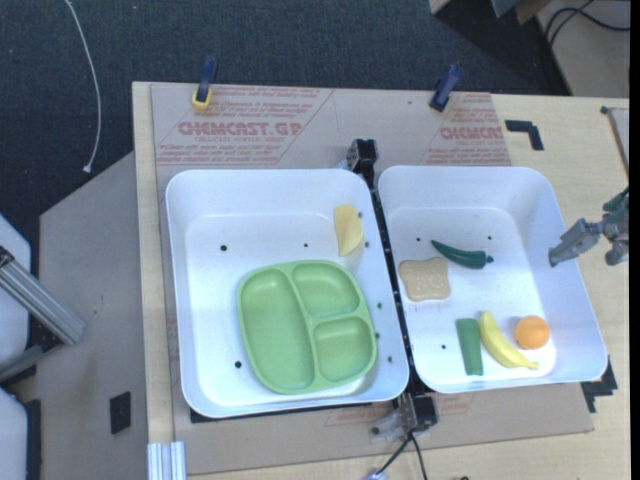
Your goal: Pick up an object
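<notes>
Camera view: orange [532, 332] below tool [590, 240] (apparently apart)

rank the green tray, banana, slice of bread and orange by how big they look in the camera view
Largest to smallest:
1. green tray
2. banana
3. slice of bread, close to the banana in area, so unsure
4. orange

A single fixed camera looks down on the desk [300, 118] from above at a slant, far enough back to take in both white bins whole, the left bin [200, 218] and the right bin [530, 198], plus dark floor beyond the far edge. The end effector [590, 238] enters at the frame's right side.
</notes>
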Available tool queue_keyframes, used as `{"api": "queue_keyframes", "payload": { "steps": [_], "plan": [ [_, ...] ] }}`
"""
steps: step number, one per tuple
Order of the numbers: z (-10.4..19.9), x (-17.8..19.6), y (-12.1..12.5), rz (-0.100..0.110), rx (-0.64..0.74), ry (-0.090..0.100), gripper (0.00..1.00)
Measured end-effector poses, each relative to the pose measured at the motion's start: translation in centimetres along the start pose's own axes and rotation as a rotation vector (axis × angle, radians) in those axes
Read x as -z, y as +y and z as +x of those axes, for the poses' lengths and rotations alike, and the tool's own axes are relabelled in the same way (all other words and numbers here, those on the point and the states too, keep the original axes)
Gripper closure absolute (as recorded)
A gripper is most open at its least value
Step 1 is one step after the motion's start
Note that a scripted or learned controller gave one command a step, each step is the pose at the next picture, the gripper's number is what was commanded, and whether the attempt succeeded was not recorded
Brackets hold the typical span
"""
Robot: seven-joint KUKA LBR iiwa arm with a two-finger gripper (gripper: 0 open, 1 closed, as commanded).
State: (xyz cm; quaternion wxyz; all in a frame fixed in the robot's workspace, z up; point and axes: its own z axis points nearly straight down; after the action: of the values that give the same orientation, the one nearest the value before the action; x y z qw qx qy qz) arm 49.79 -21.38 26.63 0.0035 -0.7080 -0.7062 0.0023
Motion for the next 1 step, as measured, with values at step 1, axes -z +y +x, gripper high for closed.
{"api": "queue_keyframes", "payload": {
  "steps": [1],
  "plan": [
    [0.03, 0.42, 0.19, -0.009, 0.003, -0.003, 0.00]
  ]
}}
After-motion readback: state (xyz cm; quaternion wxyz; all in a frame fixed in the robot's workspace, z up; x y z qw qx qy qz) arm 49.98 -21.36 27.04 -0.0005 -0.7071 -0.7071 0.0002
